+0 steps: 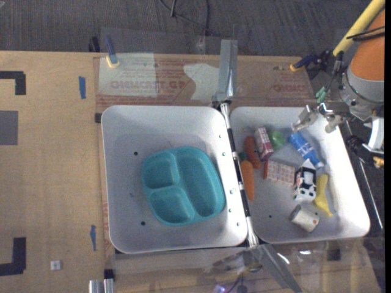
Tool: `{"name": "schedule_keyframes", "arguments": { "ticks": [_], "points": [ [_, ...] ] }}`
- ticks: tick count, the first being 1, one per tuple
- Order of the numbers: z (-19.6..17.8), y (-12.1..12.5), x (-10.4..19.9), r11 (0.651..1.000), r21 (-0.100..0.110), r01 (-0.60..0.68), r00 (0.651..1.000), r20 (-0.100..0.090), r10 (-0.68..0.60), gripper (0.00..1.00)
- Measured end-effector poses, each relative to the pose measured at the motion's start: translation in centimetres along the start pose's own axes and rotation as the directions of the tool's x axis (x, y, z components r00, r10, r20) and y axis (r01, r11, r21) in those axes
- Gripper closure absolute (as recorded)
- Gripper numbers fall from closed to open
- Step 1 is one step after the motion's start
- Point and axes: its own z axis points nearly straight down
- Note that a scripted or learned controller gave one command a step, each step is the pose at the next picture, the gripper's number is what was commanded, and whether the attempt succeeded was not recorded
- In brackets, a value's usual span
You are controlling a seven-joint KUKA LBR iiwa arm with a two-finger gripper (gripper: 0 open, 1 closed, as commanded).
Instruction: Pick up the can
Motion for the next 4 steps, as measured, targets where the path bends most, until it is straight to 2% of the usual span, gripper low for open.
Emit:
{"name": "schedule_keyframes", "arguments": {
  "ticks": [1, 2, 3, 4],
  "points": [
    [10.7, -0.8, -4.3, 0.989, -0.005, -0.150, 0.989, -0.006, 0.150, 0.00],
    [9.3, -4.3, -0.4, 0.986, 0.001, -0.165, 0.986, 0.000, 0.165, 0.00],
    [11.4, -6.3, -0.7, 0.993, -0.023, -0.119, 0.993, -0.001, 0.119, 0.00],
    [11.4, -8.0, -4.3, 0.995, -0.021, -0.094, 0.996, -0.005, 0.094, 0.00]
  ]
}}
